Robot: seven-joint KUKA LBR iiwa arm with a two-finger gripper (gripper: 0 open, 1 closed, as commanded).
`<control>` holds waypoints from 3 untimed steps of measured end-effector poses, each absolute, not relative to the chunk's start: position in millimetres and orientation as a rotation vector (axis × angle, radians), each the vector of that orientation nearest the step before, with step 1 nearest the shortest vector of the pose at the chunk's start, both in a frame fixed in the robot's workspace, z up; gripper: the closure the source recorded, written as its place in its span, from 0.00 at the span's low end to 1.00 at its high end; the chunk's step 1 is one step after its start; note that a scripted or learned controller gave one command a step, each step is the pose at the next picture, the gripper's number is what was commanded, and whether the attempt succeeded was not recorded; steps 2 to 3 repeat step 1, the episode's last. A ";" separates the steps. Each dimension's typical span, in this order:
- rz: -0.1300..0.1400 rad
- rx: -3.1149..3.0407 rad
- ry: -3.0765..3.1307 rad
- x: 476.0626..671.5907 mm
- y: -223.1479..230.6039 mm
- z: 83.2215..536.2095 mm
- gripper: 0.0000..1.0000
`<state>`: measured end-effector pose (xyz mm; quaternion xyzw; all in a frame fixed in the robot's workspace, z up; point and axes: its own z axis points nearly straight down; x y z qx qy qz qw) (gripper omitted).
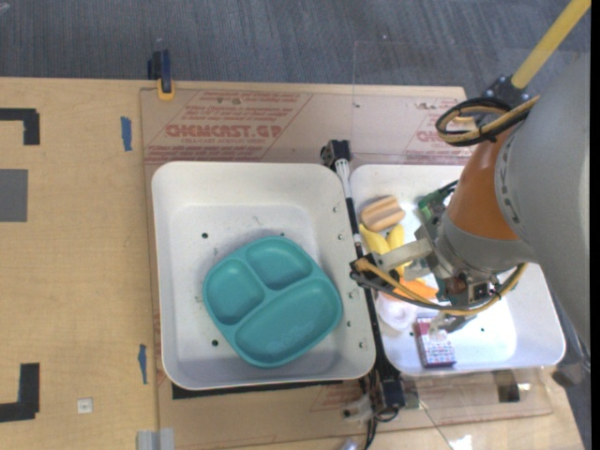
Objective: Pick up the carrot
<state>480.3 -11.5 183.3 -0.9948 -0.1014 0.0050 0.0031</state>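
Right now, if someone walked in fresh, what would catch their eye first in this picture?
Likely the teal divided plate, lying alone in the left bin. Next, the grey arm with its orange band, hanging low over the right bin, where a bread roll, something yellow and the orange carrot crowd together. Cables hide the tool's tip.

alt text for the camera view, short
The grey arm with an orange band reaches from the right over the right white bin, hanging above a carrot, a banana, a bread roll and a small patterned box. The left white bin holds a teal divided plate.
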 end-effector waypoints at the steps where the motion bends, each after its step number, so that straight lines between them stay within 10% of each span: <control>1: 0.016 -3.119 -0.318 480.3 -11.5 183.3 0.00; 3: 0.016 -3.119 -0.318 480.3 -11.5 183.3 0.00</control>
